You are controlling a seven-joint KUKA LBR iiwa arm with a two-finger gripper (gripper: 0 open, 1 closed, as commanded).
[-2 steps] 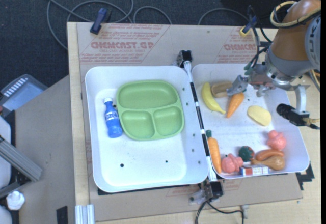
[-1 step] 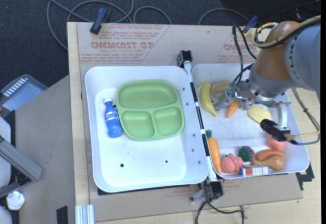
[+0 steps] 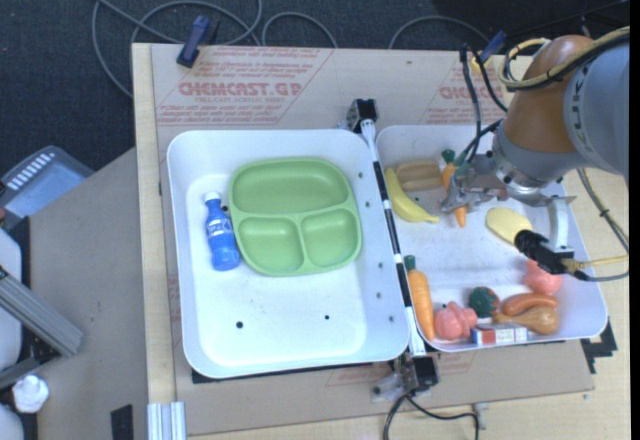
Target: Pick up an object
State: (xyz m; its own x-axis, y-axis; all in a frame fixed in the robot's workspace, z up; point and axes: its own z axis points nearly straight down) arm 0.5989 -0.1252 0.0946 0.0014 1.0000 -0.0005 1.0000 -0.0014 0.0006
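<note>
Directly under the gripper (image 3: 461, 205) lies a small orange piece (image 3: 459, 218), in the far half of the right bin (image 3: 415, 132), left of its middle. The gripper stands low over it, touching or nearly so; whether it is clenched on the piece or released cannot be told. The arm (image 3: 560, 118) enters over the bin's right edge.

Close neighbours crowd the piece. A banana (image 3: 407, 202) lies just beside it toward the left wall. A beige roll (image 3: 420, 175) and a second orange piece with a green top (image 3: 449, 164) sit toward the far edge. A yellow lemon-shaped thing (image 3: 507, 222) lies near it on the right.

Along the near edge, well apart from the gripper, are a long carrot (image 3: 420, 300) against the left wall, a pink figure (image 3: 453, 320), a green thing (image 3: 483, 299), a red-and-white box (image 3: 497, 335) and an orange-brown sausage shape (image 3: 530, 307). A pink lump (image 3: 543, 278) lies just beyond these, toward the right edge.

The left bin (image 3: 190, 258) carries a green divided plate (image 3: 295, 215) toward its far edge. A blue bottle (image 3: 221, 233) lies just beside the plate, toward the left edge.
</note>
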